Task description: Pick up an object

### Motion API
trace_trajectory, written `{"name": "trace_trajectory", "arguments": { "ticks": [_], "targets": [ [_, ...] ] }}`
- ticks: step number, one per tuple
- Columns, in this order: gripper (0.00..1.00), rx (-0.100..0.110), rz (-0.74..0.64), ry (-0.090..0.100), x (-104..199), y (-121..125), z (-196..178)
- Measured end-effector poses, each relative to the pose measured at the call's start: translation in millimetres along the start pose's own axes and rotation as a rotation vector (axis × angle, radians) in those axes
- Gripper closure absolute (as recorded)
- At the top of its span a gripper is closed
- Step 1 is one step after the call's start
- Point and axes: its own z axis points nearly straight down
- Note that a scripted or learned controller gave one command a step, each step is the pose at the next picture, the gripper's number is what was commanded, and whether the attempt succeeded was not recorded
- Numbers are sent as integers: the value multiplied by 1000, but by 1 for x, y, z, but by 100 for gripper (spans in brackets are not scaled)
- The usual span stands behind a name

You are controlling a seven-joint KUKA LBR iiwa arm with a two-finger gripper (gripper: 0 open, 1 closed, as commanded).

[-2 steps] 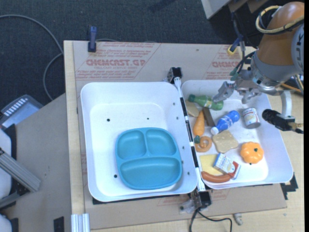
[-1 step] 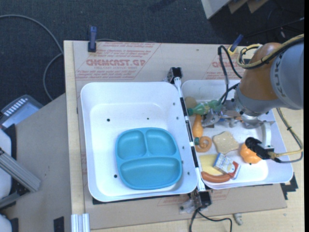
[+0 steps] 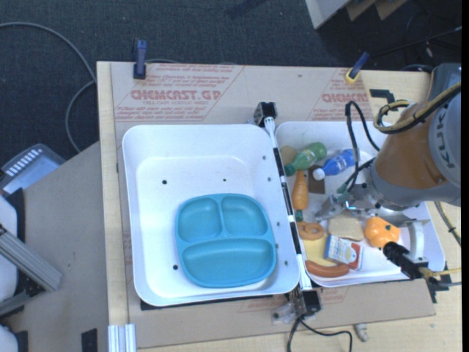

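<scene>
The right bin [image 3: 326, 130] holds several toy foods. At the back lie a green bottle-shaped piece [image 3: 308, 155] and a blue bottle [image 3: 338, 162]. An orange carrot [image 3: 300, 191] stands along the left wall. Toward the front are a tan ring [image 3: 311, 231], a pale bread slice [image 3: 346, 228], a white and red packet [image 3: 341, 250], an orange fruit [image 3: 381, 232] and a red-brown sausage [image 3: 327, 268]. My gripper [image 3: 343, 204] is low inside this bin, just above the bread slice and right of the carrot. The wrist hides what lies beneath it.
The left bin [image 3: 146, 149] holds a blue divided plate [image 3: 223, 239] in its front half. A black clip [image 3: 265, 111] sits where the two bins meet at the back. The arm's orange band [image 3: 407, 156] hangs over the right bin's right side.
</scene>
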Motion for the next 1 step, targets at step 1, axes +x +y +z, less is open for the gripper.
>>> {"name": "trace_trajectory", "arguments": {
  "ticks": [1],
  "targets": [
    [0,-3,1,-1,26,85,0]
  ]
}}
